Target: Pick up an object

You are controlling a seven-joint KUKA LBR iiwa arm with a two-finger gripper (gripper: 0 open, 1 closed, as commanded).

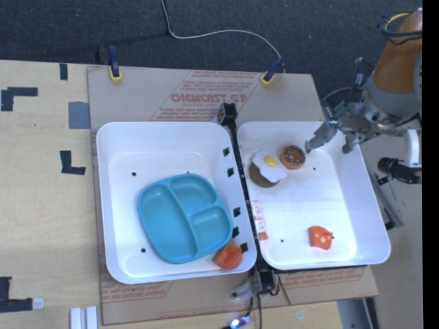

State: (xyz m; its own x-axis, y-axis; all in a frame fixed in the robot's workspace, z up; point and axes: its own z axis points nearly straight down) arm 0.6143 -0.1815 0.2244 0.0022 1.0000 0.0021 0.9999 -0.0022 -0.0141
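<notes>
**Hovering at the right bin's far corner, nothing between my fingers**

Looking down from the fixed camera, here I am: my grey arm with its orange band point(401, 53) comes in from the right, and my pincer point(336, 141) hangs over the upper right edge of the right bin point(357, 190). My two fingers are spread apart, one dark finger point(317, 140) slanting down toward the bin floor, the other point(352, 142) nearer the rim. Nothing sits between them, so I am released and carrying no load.

Just beside that lower fingertip lies a small chocolate-topped doughnut point(293, 157), close but apart from it. Touching the doughnut's left side is a toy fried egg point(269, 166), its white resting on a brown round piece point(258, 177) (what that piece is, I cannot tell). Well apart, near the front of the same bin, sits a small orange toy with a star mark point(319, 237).

Over in the left bin point(110, 184), a blue divided plate point(184, 216) lies flat, taking up much of the floor. An orange-red block point(228, 256) rests at that bin's front right corner, just beside the plate's edge and against the divider.

Behind both bins, a cardboard sheet point(199, 94) lies under them, held by two clamps point(114, 67) at its back edge, and a thin cable point(206, 34) loops across the dark floor.
</notes>
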